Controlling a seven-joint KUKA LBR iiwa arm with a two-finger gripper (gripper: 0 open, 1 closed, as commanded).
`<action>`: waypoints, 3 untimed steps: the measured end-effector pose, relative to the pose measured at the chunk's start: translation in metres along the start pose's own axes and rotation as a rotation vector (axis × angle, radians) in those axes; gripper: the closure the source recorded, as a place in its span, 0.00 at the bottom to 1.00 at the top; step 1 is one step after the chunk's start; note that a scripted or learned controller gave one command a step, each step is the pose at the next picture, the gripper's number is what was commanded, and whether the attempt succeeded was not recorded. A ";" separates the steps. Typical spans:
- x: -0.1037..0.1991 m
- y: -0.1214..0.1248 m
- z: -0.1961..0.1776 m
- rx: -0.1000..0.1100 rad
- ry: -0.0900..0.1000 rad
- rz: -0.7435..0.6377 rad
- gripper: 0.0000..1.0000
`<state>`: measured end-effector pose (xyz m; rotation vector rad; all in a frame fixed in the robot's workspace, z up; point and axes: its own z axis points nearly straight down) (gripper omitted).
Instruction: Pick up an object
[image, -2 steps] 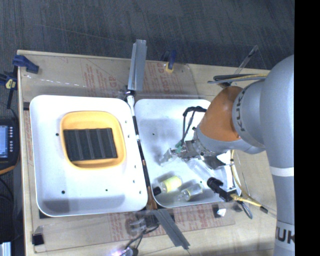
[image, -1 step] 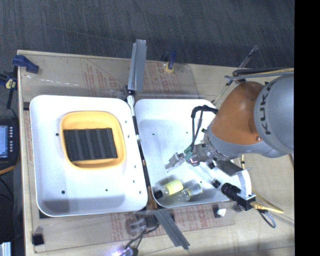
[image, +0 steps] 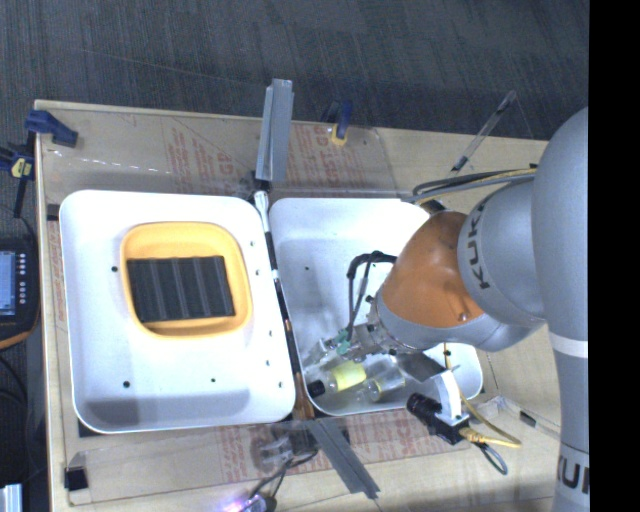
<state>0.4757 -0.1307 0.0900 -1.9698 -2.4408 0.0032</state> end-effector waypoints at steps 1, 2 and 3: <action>-0.012 0.066 -0.002 -0.002 -0.001 -0.066 0.00; -0.012 -0.002 -0.090 -0.003 -0.001 -0.093 0.00; 0.018 0.005 -0.140 -0.005 -0.003 -0.207 0.00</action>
